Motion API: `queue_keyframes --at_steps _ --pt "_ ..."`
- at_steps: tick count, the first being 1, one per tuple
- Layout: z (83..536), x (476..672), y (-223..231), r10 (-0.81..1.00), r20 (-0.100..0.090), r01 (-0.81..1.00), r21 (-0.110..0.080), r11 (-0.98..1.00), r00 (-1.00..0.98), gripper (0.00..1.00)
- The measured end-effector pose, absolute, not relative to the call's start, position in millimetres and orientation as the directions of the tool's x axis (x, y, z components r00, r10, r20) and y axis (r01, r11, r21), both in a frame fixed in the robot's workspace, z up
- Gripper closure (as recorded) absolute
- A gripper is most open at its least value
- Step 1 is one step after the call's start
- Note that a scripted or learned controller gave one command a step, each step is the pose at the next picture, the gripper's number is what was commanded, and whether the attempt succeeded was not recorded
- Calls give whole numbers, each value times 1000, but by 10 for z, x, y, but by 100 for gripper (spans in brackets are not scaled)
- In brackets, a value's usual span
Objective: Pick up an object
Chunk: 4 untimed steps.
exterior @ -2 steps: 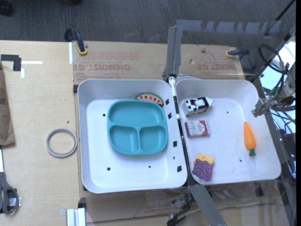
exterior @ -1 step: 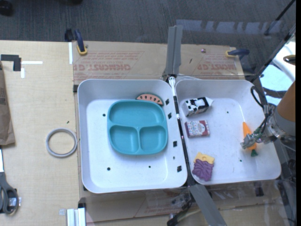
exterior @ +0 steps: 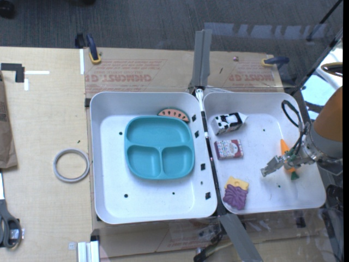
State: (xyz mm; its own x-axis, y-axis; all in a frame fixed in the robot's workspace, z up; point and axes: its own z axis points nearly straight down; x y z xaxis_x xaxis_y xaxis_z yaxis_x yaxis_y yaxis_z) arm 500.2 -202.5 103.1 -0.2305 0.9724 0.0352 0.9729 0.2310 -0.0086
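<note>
The little orange carrot (exterior: 285, 149) lies in the right bin (exterior: 262, 198), just behind my gripper (exterior: 268, 171), very close to my wrist. I think it is the toy I could take, but it is not between my fingers. Nothing is picked up yet, so the whole job is still left to do.

My fingers point out toward the middle of the bin, low over its white floor. They are small and blurry, so I cannot tell if they are wide or narrow.

Past my fingertips sits the pink packet (exterior: 229, 149), and further that way the black and white cow (exterior: 227, 123). To one side lies the purple grapes toy (exterior: 236, 195). My wrist covers part of the carrot
</note>
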Motion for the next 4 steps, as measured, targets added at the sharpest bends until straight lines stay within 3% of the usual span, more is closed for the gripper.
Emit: queue_keyframes --at_steps 1,2,3,4 --pt "2040 5489 -1406 786 -1 786 0 618 -618 0" --pt "2317 5116 -2231 694 -4 694 1 720 -720 0" --pt "2116 6047 -2215 864 -2 864 1 503 -503 0" --pt "2496 6057 -2147 744 -4 744 1 669 -669 0"
